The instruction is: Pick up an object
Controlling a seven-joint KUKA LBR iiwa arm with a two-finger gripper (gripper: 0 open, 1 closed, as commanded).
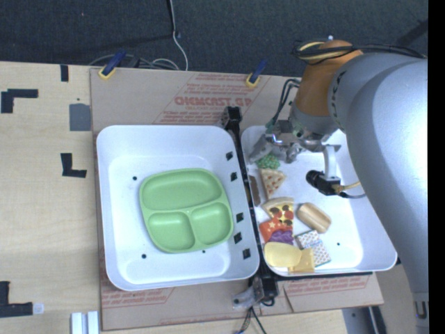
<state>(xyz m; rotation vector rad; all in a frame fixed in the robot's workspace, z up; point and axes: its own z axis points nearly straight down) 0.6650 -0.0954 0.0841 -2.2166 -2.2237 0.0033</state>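
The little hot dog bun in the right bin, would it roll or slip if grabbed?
The bun looks rounded and oblong, so a push could well roll it. Its glossy surface suggests a hard plastic toy: probably stiff, light and a bit slippery. It lies clear of the pizza slice, leaving room around it.

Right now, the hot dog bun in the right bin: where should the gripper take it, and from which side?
Take the bun across its short width at mid-length, coming straight down from above. It lies flat and elongated on the right bin floor, with bare floor along its right side; the pizza slice sits close on its left, so I'd keep the gripper opening narrow.
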